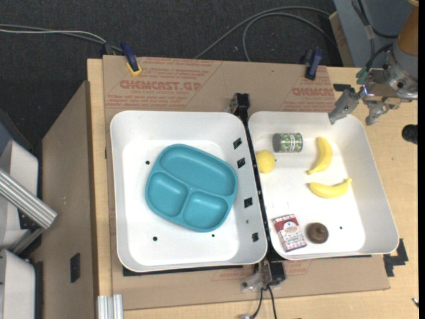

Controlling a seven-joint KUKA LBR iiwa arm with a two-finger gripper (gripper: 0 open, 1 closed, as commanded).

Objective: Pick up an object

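The right bin [378,205] holds a green can [287,142] lying on its side, a yellow lemon [265,161], two bananas [323,155] [329,189], a red and white box [289,232] and a brown chocolate donut [318,232]. My gripper [359,107] hangs above the far right corner of this bin, beyond the bananas. Its two fingers [342,106] are spread apart with nothing between them.
The left bin [129,238] holds a teal divided plate [191,187]. Black clips [240,104] join the bins along the middle. Blue clamps [313,64] hold the cardboard sheet at the back. Cables run across the dark floor behind.
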